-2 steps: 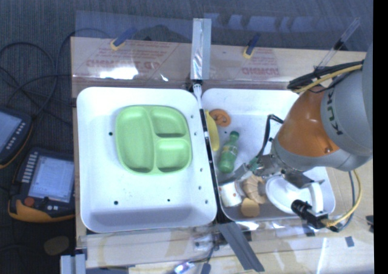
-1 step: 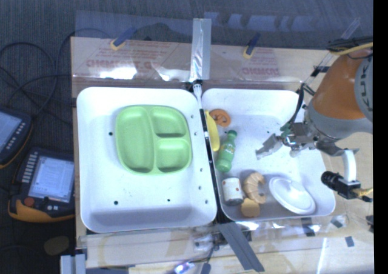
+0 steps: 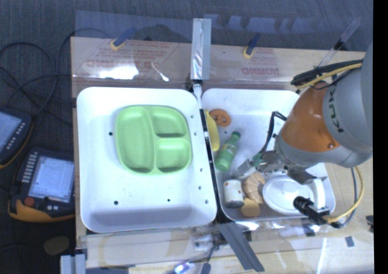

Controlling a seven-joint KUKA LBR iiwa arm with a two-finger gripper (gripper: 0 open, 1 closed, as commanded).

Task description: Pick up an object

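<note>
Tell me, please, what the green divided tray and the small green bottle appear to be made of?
The green divided tray looks like moulded plastic with a matte finish: even pale green colour, soft rounded compartment edges, no sharp glare. The green bottle seems to be translucent glossy plastic, judging by its darker see-through body and lighter cap, though glass cannot be excluded.

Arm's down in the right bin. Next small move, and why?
Probably a short straight descent onto the tan, bread-like piece. The claw sits low in the right bin, just above that piece, with the green bottle close on the camera view's left and a white plate on its right. The items are crowded, so sideways travel risks knocking them.
</note>
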